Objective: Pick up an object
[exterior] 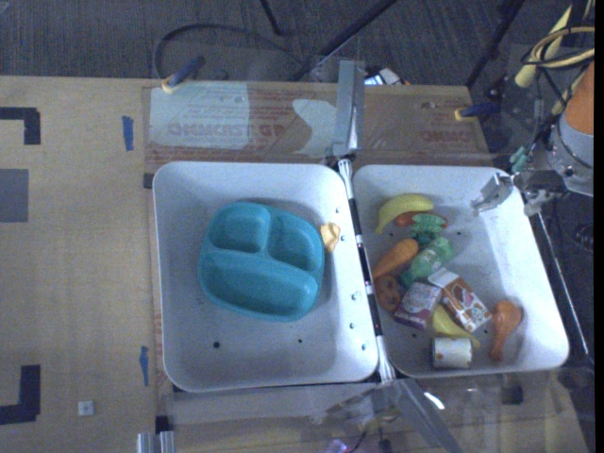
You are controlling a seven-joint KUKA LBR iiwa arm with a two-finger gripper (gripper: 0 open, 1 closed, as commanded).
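My gripper (497, 192) hangs over the upper right corner of the right bin (528, 253), apart from the toys below it. Left of it in this bin lie a yellow banana (403, 208), an orange carrot (394, 258), a green vegetable (429, 256) and a small red and green piece (422, 221). Nearer the front are two small snack packets (464, 303), a yellow piece (446, 324), a white can (451, 351) and an orange drumstick (504, 324). Nothing shows in the gripper.
The left bin (179, 328) holds a teal divided plate (261, 259) with a small yellow toy (329, 236) at its right edge. The arm's orange band (580, 111) and cables stand at the right edge. A metal divider (363, 272) separates the bins.
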